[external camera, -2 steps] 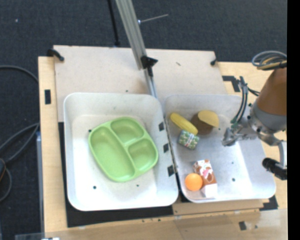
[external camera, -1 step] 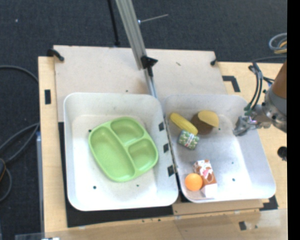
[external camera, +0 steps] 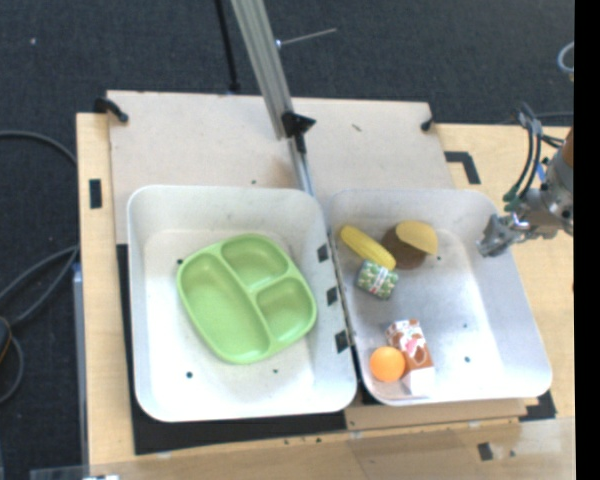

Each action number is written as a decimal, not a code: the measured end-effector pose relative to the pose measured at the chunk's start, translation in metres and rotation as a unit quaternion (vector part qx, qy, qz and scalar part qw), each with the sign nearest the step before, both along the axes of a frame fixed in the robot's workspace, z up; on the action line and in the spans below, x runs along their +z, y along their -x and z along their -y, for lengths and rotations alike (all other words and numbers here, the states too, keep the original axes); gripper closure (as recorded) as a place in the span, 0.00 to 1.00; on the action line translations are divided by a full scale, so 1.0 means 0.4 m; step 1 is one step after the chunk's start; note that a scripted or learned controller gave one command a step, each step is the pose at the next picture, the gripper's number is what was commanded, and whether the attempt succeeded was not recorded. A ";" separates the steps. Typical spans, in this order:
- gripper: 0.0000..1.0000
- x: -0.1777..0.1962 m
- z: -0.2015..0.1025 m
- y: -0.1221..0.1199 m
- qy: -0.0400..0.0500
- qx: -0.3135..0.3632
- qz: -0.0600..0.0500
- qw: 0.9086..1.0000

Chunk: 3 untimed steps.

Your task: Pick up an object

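Note:
The right bin (external camera: 500, 318) holds several small items. A yellow banana (external camera: 366, 246) lies near its left wall, with a green patterned cup (external camera: 377, 281) just below it. A brown and yellow round piece (external camera: 411, 242) sits to the banana's right. Near the front lie an orange ball (external camera: 386, 365) and a red and white carton (external camera: 412, 350). My gripper (external camera: 496, 236) hangs at the bin's right rim, away from all of these, with nothing seen between its fingers.
The left bin (external camera: 160, 368) carries a green divided plate (external camera: 246, 296). A grey metal pole (external camera: 270, 68) slants up from between the bins. Cables hang by the arm at the right edge.

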State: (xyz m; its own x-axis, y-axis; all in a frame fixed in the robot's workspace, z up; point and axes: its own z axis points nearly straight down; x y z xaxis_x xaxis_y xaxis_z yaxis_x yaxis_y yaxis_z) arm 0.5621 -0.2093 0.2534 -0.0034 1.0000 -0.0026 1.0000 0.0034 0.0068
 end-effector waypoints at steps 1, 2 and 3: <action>1.00 0.111 0.004 -0.003 0.000 0.000 0.000 1.000; 1.00 0.085 -0.128 -0.017 -0.001 0.001 -0.003 1.000; 1.00 0.068 -0.283 -0.008 -0.002 0.002 -0.003 1.000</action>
State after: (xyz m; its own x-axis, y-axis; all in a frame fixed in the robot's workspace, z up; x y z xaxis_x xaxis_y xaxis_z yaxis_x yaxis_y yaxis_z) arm 0.5655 -0.0962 0.2806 -0.0078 1.0000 0.0007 1.0000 0.0078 0.0013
